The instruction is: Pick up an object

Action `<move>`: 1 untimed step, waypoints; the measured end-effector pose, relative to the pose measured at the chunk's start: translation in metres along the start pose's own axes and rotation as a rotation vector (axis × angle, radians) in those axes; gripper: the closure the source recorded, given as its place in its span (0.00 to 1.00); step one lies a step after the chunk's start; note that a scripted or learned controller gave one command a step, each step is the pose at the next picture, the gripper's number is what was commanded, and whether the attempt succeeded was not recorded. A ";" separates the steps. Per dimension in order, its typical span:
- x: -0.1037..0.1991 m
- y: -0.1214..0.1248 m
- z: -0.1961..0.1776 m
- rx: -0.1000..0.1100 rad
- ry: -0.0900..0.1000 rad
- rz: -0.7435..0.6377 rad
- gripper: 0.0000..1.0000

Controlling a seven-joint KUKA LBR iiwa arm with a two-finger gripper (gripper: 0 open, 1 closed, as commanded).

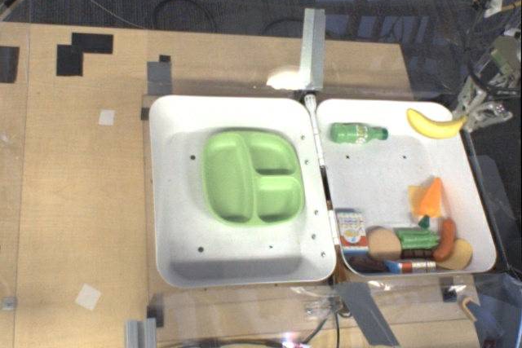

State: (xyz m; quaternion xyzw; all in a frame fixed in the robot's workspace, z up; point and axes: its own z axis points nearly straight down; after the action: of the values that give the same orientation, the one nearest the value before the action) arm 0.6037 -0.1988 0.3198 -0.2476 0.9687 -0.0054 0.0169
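The right bin (383, 175) holds the loose objects. A yellow banana (432, 124) lies at its back right corner, and a green bottle (359, 133) lies on its side at the back left. An orange carrot-like piece (428, 198) rests near the right wall. My gripper (481, 110) hangs at the bin's back right corner, right beside the banana's right tip; whether it touches the banana is unclear. The arm reaches up and off the right edge.
A green divided plate (251, 177) sits in the left bin (175, 257). Along the right bin's front wall crowd a small carton (351, 226), a tan roll (382, 240), a green piece (416, 239), a red sausage (446, 239) and a marker (408, 265).
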 end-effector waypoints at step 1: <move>-0.003 0.000 -0.013 0.006 -0.010 -0.002 1.00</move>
State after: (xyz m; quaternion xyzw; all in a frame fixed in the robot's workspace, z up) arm 0.6061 -0.1976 0.3332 -0.2487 0.9683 -0.0071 0.0223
